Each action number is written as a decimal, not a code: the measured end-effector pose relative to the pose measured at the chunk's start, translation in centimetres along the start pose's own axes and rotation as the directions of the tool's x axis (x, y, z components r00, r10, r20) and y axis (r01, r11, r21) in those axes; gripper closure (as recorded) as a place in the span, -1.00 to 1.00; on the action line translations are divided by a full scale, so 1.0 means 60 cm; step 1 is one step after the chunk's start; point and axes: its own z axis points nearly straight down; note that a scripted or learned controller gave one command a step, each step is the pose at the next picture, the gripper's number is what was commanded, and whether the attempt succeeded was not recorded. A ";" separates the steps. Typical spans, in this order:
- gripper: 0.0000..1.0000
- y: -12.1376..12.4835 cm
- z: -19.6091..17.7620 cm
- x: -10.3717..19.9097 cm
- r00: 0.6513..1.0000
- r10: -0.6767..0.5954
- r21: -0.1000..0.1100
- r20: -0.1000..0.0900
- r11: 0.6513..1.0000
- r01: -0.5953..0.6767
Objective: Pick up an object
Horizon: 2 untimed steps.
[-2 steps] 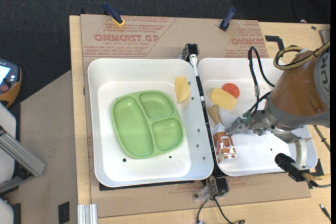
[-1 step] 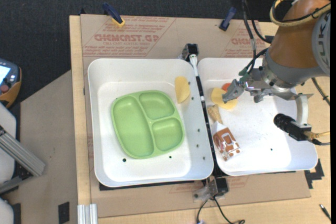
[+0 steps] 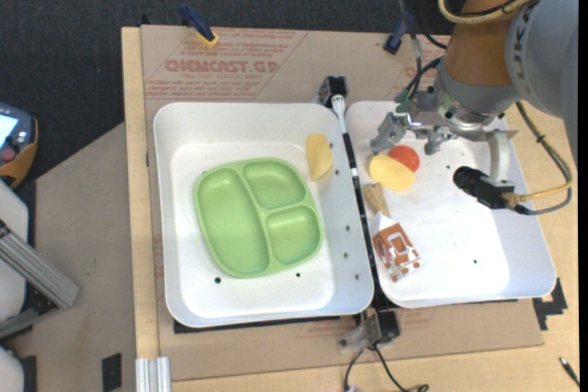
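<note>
My gripper hangs over the far left part of the right bin, its two grey fingers spread open. Just in front of and below the fingertips lies a yellow and red fruit; whether the fingers touch it I cannot tell. Nothing is held between the fingers. A small tan piece lies nearer the front by the bin's left wall. A brown and white patterned packet lies in front of that. In the left bin sit a green divided plate and a pale yellow piece.
The grey arm with its orange band comes in from the upper right over the right bin. A black fitting with a cable hangs right of the fruit. Both bins rest on a cardboard sheet held by clamps.
</note>
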 end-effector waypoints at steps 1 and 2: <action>-1.00 0.033 0.173 -0.108 1.000 0.010 0.009 -0.001 1.000 -0.010; -1.00 0.072 0.164 -0.141 1.000 0.004 0.000 0.001 1.000 -0.004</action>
